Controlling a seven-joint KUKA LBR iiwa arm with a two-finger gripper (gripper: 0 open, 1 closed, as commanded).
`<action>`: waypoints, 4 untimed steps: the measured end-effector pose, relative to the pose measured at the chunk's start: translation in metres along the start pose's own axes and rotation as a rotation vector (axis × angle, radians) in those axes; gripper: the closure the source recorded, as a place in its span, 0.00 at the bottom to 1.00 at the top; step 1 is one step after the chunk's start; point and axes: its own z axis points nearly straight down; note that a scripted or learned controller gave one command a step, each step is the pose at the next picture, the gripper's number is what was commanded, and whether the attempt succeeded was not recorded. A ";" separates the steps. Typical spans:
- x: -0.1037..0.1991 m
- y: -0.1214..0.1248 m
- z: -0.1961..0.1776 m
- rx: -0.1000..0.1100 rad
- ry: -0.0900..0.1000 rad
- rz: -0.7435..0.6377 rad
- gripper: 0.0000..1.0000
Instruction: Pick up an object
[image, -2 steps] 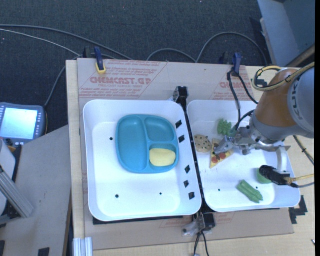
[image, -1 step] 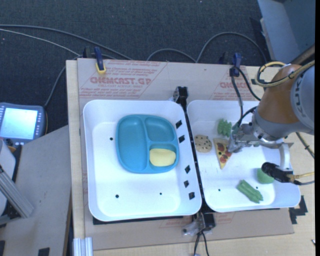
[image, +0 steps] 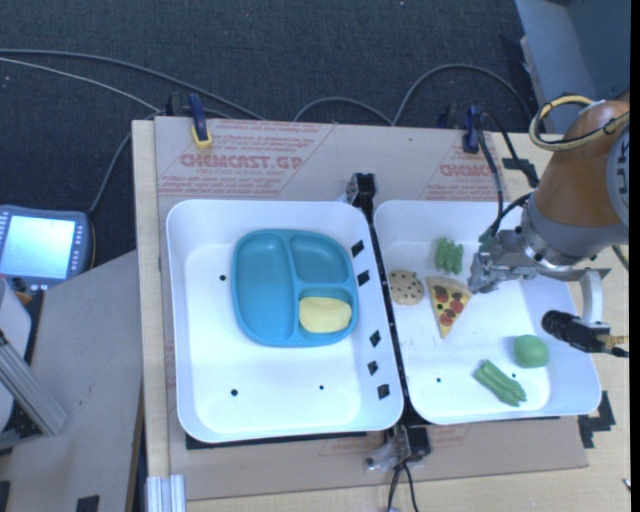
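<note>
**Fingers low over the right bin, beside the pizza slice**

The board under the bins carries red writing, "CHEMCAST GP" (image: 243, 160), printed twice. The fingers (image: 484, 276) hang over the right bin (image: 570, 395); whether they are released or clenched cannot be told. The toy pizza slice (image: 448, 303) lies just beside them, on the side toward the left bin (image: 200, 400). The cookie (image: 405, 287) lies beyond the slice. A green toy (image: 449, 255) sits near the fingers, farther up.
</note>
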 end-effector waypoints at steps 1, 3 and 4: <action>-0.004 -0.004 -0.062 -0.002 -0.001 0.000 1.00; 0.043 0.005 -0.110 0.003 0.002 -0.005 1.00; 0.091 0.007 -0.093 0.009 0.004 -0.004 1.00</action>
